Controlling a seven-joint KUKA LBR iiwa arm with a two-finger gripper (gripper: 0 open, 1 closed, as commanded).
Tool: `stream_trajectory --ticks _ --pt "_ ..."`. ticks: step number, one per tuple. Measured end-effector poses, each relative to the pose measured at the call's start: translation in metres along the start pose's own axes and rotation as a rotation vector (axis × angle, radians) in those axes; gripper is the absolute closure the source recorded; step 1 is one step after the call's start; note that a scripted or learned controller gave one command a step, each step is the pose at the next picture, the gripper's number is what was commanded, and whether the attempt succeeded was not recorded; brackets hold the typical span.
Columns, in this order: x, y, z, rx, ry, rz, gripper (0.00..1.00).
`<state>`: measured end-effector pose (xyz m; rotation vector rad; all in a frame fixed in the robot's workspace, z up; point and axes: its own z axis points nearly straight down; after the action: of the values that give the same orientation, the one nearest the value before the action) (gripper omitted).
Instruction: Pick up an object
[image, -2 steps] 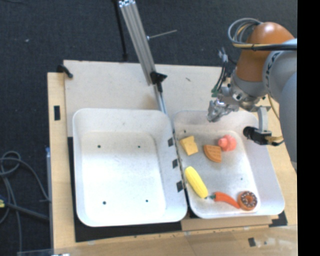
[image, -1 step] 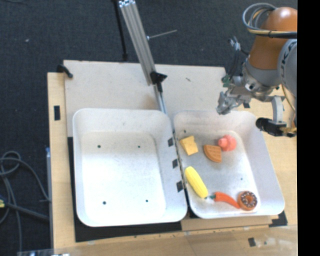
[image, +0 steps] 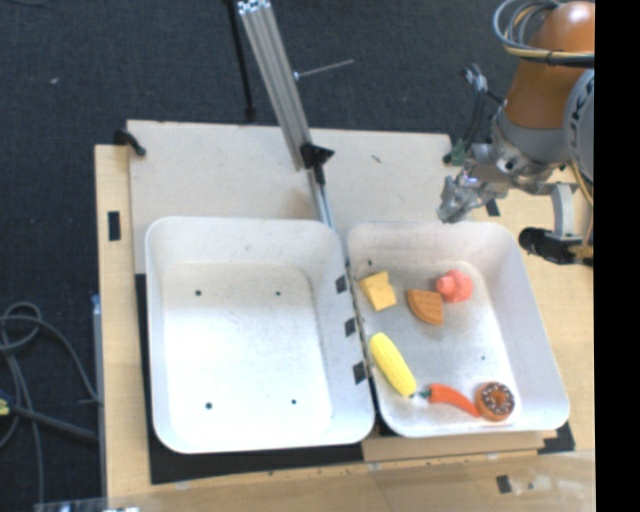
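The pink toy (image: 455, 286), judged light and rigid, could be pinched across its middle near the right bin's (image: 535, 330) far edge; the jaws' (image: 455, 208) spread cannot be told.

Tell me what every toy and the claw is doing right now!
claw: up over the back rim of the right bin, nothing seen in it
cheese wedge: lying in the right bin
pink toy: resting beside the brown pastry
corn cob: lying flat
carrot: lying beside the donut
left bin: sitting flat
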<state>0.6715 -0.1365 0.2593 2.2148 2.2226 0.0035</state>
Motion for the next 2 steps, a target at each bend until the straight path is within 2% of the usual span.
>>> stream_trajectory --ticks 1,2 --pt "0.043 0.001 -0.001 0.003 0.002 -0.002 1.00" --pt "0.103 -0.011 0.007 0.005 0.002 -0.003 1.00"
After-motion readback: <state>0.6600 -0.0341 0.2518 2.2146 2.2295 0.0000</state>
